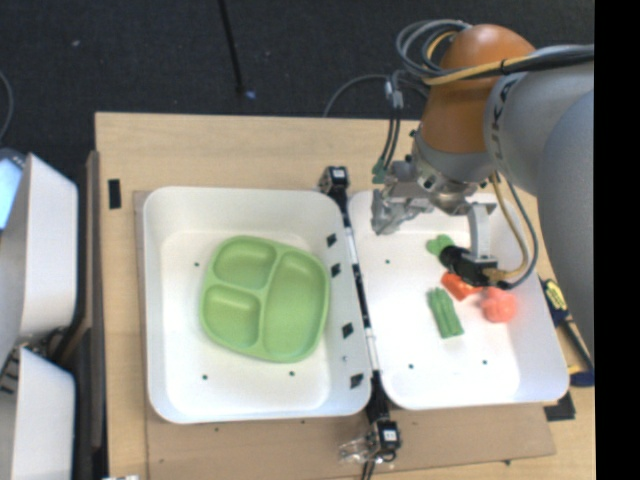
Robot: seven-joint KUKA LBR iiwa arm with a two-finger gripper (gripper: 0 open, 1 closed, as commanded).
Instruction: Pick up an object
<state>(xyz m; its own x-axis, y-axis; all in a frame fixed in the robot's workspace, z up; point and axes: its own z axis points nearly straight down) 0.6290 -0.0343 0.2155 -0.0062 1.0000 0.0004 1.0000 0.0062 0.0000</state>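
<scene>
Hovering over the right bin's 10 o'clock corner, the gripper, whose state I cannot tell, has the green block at its 5 o'clock.

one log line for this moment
tool near right bin top-left corner | right bin: green block, orange piece, pink-orange ball, small green piece | left bin: green tray

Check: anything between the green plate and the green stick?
Camera view: just the bins' joined rims and bare white floor between green plate and green stick.
</scene>
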